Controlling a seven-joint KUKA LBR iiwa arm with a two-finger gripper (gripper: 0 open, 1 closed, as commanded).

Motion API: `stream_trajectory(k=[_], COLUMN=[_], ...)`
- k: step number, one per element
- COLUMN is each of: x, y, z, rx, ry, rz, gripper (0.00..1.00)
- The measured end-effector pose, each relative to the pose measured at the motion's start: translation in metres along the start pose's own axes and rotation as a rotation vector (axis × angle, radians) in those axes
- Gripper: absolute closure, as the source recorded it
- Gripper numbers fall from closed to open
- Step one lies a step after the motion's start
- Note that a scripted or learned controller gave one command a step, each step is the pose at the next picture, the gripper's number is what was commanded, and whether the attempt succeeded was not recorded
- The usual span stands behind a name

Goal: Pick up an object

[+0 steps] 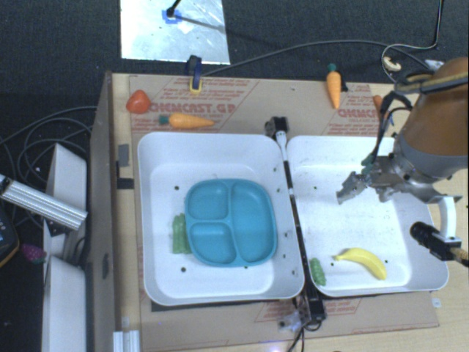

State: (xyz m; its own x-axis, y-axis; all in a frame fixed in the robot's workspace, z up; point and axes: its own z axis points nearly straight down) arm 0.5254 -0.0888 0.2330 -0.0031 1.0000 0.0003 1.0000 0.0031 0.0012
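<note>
A yellow banana (362, 262) lies near the front of the right bin (322, 160). A small green vegetable (317, 271) rests at that bin's front left corner. My gripper (353, 188) hangs over the middle of the right bin, above and behind the banana, with nothing seen between its fingers. In the left bin (161, 160) a blue divided plate (231, 221) lies flat, with a green object (179, 235) against its left edge.
Toy carrots (189, 121) (334, 86) and a red toy (138, 102) lie on the cardboard behind the bins. A black divider (291, 196) runs between the bins. Cables trail along the bench's left side and back.
</note>
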Motion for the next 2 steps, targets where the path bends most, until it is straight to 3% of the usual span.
stream_trajectory(k=[1,2], x=[-0.056,-0.054], y=[-0.009,-0.040], z=[0.062,0.133], rx=[0.002,0.002], ry=[-0.001,0.000], rz=[0.003,0.002], gripper=[0.00,0.00])
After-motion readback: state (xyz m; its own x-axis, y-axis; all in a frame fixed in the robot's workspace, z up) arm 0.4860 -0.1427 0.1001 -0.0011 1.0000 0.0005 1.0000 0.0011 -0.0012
